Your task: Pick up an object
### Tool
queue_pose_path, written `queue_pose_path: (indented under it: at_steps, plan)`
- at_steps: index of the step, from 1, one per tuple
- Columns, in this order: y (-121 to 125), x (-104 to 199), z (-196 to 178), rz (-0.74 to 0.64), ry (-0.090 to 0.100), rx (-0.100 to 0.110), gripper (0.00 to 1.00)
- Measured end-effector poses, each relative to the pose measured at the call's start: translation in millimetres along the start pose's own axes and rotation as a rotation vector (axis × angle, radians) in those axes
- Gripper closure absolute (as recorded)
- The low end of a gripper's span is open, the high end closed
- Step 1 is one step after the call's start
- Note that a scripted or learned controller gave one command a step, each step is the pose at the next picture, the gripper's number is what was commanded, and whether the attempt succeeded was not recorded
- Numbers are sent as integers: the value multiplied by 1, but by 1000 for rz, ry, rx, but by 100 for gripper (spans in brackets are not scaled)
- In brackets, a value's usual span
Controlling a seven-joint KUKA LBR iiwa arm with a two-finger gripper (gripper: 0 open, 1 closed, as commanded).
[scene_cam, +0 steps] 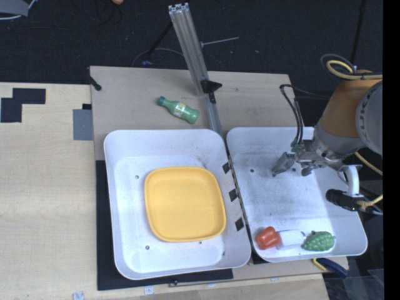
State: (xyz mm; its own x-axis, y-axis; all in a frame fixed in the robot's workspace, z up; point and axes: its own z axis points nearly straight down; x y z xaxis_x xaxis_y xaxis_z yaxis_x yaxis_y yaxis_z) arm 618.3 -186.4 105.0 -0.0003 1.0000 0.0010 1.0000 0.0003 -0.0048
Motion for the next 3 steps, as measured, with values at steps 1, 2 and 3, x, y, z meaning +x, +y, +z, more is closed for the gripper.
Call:
queue_pose_path:
  at_steps: [1,2,3]
  plan:
    - [1,-1,-13,1,-1,-5,100]
    - [7,-8,-71,2,-2,-9,100]
    - [7,-9,-103,1,-2,-7,100]
